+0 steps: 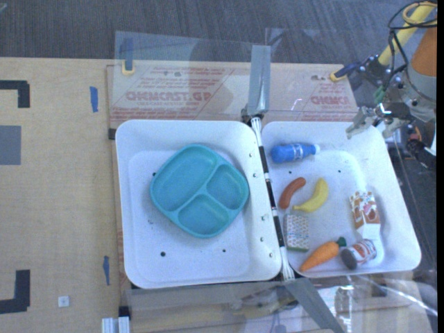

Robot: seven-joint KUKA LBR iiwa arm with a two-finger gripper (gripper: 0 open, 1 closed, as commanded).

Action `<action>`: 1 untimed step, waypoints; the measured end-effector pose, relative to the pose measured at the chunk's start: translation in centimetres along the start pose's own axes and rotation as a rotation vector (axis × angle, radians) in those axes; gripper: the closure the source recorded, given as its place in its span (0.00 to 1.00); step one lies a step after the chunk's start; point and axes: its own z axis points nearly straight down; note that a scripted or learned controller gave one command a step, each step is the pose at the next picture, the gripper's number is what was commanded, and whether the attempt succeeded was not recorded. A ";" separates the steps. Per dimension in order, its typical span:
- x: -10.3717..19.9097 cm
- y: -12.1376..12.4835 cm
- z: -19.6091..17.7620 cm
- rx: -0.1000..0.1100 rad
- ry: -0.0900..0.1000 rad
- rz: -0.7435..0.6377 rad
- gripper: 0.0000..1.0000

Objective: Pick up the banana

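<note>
The yellow banana [316,196] lies curved in the middle of the right bin [406,214], touching nothing but close to a red-brown sausage [291,192] on its left. My gripper [371,118] hangs at the bin's far right corner, well above and to the right of the banana, at the end of the arm coming in from the upper right. Nothing shows in the gripper.
The right bin also holds a blue bottle [293,151] at the back, a patterned packet [297,231], a carrot [322,254], a small jar [361,253] and a carton [365,210]. A teal divided plate [200,189] sits in the left bin [135,151].
</note>
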 end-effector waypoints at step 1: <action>3.0 -4.3 6.2 0.000 0.000 -0.191 0.00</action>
